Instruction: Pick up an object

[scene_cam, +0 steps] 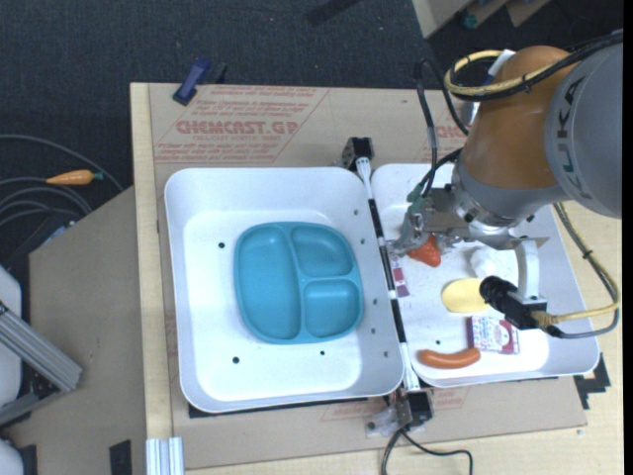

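Note:
In the right bin [564, 359], my gripper [412, 234] hangs low over the left part, close to the wall between the bins. A small red-orange object [428, 256] lies just below and to the right of it, touching or nearly so. A yellow oval object [459, 295] rests in the middle of that bin. Near the front edge lie an orange sausage [449, 357] and a red and white packet [495, 335]. A white object [485, 261] sits partly hidden under the wrist.
The left bin [198, 364] holds a blue divided plate [297, 281]. A pink strip [400, 279] lies by the wall between the bins. The bulky grey and orange arm [524, 127] covers the back of the right bin.

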`<state>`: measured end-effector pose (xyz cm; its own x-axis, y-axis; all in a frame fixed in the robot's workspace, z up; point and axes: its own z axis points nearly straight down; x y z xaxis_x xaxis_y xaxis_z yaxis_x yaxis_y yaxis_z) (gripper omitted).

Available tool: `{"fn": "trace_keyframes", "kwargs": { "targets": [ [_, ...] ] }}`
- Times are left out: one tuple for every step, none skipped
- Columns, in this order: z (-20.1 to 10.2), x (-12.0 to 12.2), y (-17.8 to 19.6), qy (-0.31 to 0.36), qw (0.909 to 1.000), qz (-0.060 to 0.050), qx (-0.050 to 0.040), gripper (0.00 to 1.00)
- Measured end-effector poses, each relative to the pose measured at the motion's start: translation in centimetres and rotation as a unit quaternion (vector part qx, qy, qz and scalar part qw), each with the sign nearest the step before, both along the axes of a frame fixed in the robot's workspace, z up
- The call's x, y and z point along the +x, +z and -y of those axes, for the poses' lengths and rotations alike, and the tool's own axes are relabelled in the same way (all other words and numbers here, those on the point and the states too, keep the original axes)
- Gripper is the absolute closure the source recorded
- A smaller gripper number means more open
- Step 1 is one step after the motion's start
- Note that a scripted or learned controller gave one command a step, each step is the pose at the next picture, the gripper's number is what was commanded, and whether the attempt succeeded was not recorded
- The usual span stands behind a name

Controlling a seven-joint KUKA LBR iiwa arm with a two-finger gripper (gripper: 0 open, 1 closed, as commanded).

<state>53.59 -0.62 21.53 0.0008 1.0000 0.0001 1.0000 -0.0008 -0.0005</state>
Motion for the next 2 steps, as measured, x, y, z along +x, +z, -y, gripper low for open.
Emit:
{"fn": "trace_keyframes", "kwargs": {
  "targets": [
    [1.5, 1.2, -0.1, 0.000, 1.0000, 0.001, -0.0003, 1.00],
    [3.0, 3.3, 0.6, 0.000, 1.0000, 0.001, -0.0003, 1.00]
  ]
}}
